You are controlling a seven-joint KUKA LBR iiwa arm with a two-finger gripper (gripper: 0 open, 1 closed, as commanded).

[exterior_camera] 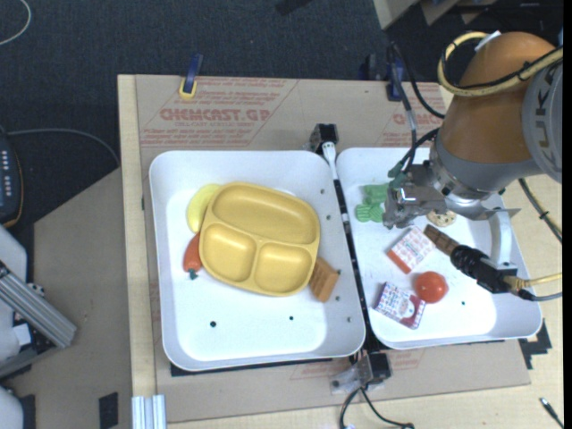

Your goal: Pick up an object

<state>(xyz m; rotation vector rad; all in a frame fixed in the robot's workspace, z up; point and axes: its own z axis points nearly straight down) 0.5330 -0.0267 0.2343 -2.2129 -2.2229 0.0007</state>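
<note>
Gripper [399, 206] above green toy [371, 201] (right bin [500, 329]); yellow tray [259, 238] left

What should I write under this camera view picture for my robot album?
Robot claw hovers by a green toy in the right bin; a yellow tray sits in the left bin.

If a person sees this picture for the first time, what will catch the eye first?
First the large yellow plastic tray with three compartments, lying in the left white bin. Then the grey arm with its orange band, hanging over the right white bin, where a small round red tomato-like toy lies.
</note>
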